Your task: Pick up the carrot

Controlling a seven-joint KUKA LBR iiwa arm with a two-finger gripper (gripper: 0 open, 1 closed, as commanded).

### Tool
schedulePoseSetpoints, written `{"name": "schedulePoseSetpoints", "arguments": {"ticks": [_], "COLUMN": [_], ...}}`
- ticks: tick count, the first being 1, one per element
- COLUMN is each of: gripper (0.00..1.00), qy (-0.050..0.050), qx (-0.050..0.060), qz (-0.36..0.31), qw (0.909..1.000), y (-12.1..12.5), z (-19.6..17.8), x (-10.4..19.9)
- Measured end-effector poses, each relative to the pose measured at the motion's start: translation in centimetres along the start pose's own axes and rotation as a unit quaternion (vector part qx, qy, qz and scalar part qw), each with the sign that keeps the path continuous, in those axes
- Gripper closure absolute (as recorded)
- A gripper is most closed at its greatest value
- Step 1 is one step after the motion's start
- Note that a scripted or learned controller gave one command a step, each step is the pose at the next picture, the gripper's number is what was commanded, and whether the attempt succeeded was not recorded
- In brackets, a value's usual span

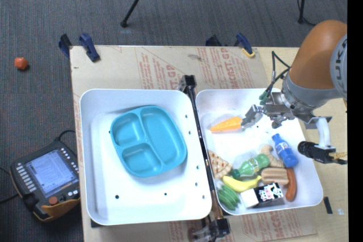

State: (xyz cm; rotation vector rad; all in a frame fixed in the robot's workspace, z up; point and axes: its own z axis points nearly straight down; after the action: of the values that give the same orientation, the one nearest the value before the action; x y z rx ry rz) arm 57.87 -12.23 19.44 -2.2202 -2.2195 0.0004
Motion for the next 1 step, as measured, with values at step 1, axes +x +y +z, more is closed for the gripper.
{"name": "schedulePoseSetpoints", "arguments": {"ticks": [1], "gripper": [0.00], "qy": [0.000], "qx": [0.001], "qz": [0.007], "qw": [1.0000], "y": [5.57], "z": [8.16], "x": [2.47]}}
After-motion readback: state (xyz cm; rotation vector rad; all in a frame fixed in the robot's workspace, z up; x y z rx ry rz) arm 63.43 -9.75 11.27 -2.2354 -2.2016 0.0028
